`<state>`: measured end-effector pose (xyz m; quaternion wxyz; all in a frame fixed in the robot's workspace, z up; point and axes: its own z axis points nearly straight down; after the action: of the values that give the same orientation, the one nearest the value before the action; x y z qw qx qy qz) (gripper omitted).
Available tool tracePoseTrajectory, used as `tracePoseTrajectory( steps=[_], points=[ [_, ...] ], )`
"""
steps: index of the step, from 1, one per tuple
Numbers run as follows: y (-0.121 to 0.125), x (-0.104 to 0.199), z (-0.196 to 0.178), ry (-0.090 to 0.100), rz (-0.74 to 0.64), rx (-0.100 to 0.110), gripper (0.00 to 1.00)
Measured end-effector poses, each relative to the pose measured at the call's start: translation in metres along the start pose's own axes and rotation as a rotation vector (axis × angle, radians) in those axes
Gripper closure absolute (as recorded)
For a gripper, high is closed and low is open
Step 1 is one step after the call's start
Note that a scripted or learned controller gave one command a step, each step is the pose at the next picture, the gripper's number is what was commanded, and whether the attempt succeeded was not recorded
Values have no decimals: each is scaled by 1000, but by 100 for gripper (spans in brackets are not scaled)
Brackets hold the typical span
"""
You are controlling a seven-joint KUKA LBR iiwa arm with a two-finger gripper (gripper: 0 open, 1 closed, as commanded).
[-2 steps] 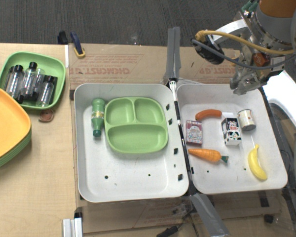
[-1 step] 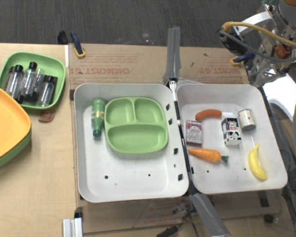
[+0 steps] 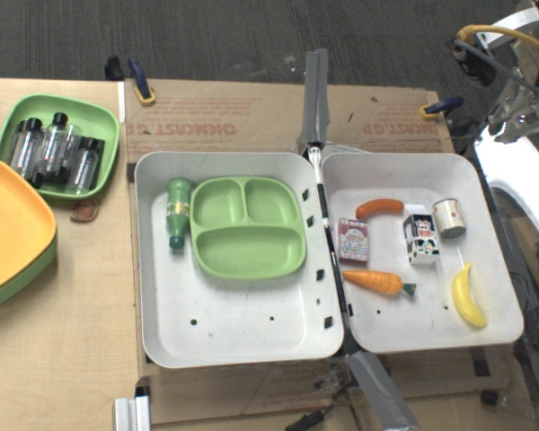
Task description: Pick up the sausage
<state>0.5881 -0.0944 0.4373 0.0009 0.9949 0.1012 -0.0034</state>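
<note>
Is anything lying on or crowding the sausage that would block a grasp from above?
Nothing lies on the sausage; it sits exposed in the right bin. The pink card box and milk carton lie close below it, apart from it.

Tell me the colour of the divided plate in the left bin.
Light green divided plastic plate, seen in the camera view.

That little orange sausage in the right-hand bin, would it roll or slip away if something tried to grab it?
Probably a bit. The sausage looks smooth, rounded and glossy, so it may slip or roll sideways when pinched. Its slight curve might limit rolling. It lies flat on the bin floor, apart from the pink card box, so a nudge could shift it freely.
</note>
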Motion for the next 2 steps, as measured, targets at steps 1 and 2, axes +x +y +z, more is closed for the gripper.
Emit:
tracePoseTrajectory(
  steps=[1,2],
  points=[
    [-32,26,-3,2,-6,-1,100],
    [-58,48,-3,3,-8,-1,100]
  ],
)
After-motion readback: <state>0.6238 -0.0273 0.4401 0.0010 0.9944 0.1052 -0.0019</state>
